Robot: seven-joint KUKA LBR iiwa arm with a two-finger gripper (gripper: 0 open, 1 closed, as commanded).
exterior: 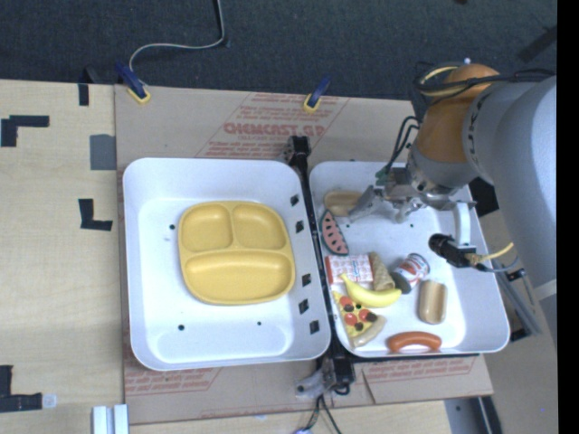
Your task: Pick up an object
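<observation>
My gripper hangs low over the back part of the right bin, open, with nothing between its fingers. Its left finger reaches close to a tan bread piece at the bin's back left. In front of it lie a watermelon slice, a red-and-white packet, a banana, a pizza slice, a small can, a hot dog bun and a sausage.
The left bin holds a yellow divided plate. The grey arm with its orange band covers the right bin's back right corner. A black cable end dangles over the bin's right side. The bins' shared wall stands between them.
</observation>
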